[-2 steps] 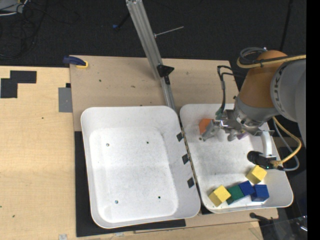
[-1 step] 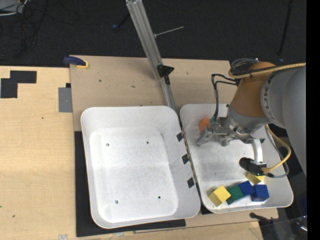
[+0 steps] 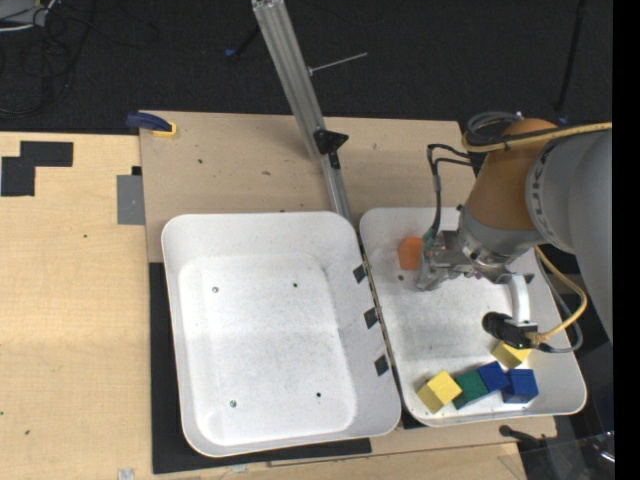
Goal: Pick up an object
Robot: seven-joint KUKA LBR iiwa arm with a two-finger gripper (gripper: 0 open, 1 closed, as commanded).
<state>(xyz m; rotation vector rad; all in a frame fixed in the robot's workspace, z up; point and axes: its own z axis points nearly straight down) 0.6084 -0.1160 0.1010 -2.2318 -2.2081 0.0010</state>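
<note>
An orange block lies in the upper left part of the right bin. My gripper hangs just to the right of it and slightly lower, close above the bin floor. Near the bin's front edge sit a yellow block, a green block, two blue blocks and another small yellow block. The arm's wrist hides the bin's upper right part.
The left bin stands beside the right one, joined by black clips. A slanted metal rail rises behind the bins. Cables hang from the wrist over the right bin's right side.
</note>
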